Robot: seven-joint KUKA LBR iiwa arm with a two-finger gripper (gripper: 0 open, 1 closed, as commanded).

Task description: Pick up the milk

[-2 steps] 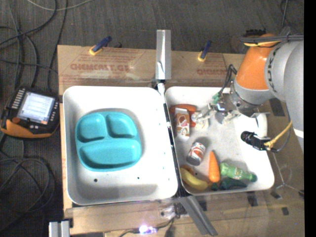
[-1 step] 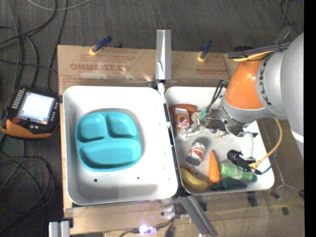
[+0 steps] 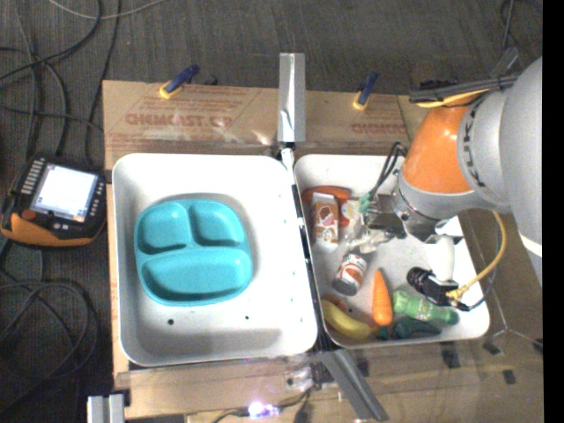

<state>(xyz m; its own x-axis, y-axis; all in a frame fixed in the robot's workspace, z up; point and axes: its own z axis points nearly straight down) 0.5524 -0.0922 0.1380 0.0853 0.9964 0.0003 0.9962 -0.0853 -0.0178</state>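
You're looking down from the fixed camera: two white bins side by side, the left bin (image 3: 123, 236) carrying a blue tray (image 3: 196, 251), the right bin (image 3: 476, 320) crowded with groceries. The milk (image 3: 327, 218), a red and white carton, lies flat at the top left of the right bin, close against the wall between the bins. The arm (image 3: 458, 152) reaches in from the right, and the gripper (image 3: 368, 226) hangs low just beside the milk, on its right edge, near a small can (image 3: 350, 273). The hand is a dark blur here, so you can't tell how it is set or whether anything is pinched. Nothing shows the milk lifted: it rests on the bin floor, so the pick looks not yet done. Below, a carrot (image 3: 381, 298), a banana (image 3: 345, 322) and a green bottle (image 3: 423, 308) sit apart from the action. What's left, by my reading: close on the carton, get a firm hold and raise it clear of the bin.
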